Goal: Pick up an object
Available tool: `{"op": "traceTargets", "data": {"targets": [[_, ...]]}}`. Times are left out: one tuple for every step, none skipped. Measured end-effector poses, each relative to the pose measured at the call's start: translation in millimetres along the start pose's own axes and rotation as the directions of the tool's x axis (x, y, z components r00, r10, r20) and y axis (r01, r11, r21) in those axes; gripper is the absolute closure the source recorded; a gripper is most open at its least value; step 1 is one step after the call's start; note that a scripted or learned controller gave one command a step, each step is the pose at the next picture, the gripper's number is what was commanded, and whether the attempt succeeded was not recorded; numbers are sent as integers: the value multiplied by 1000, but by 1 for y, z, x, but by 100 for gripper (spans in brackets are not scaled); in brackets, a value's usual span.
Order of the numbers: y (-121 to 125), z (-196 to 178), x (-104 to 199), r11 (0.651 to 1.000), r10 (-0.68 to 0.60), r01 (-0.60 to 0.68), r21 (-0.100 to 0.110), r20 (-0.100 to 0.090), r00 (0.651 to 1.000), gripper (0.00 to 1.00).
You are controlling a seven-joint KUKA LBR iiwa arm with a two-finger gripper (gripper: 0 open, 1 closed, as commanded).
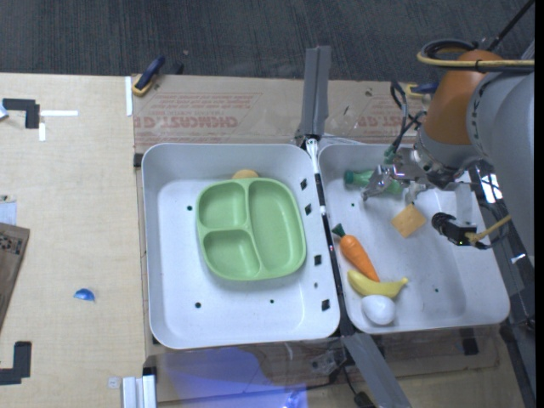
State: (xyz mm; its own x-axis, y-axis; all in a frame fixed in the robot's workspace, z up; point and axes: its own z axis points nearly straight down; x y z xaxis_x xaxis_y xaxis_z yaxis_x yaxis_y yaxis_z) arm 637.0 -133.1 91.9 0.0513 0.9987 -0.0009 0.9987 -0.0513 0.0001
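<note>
My grey arm with its orange band (459,100) comes in from the upper right of the frame, and my two-finger gripper (393,179) sits low over the upper part of the right white bin (476,300). How my fingers stand I cannot tell; the metal at the tip is too small and cluttered to read. Just left of the tip lies a small green object (359,178), near the bin's upper left corner, and whether I touch it is unclear. Below and right of the tip is a tan block (409,221), apart from me. Further down along the bin's left side lie an orange carrot with a green top (358,256), a yellow banana (378,286) touching the carrot's lower end, and a white egg-shaped object (379,310) right under the banana.

The left white bin (170,313) holds a pale green three-compartment plate (252,228), with a small yellow-orange thing (245,174) peeking out behind its upper edge.
</note>
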Motion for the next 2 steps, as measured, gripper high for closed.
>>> {"op": "traceTargets", "data": {"targets": [[9, 0, 3, 994, 112, -112, 3, 0, 994, 0], [-56, 0, 6, 1000, 17, -17, 2, -1, 1000, 0]]}}
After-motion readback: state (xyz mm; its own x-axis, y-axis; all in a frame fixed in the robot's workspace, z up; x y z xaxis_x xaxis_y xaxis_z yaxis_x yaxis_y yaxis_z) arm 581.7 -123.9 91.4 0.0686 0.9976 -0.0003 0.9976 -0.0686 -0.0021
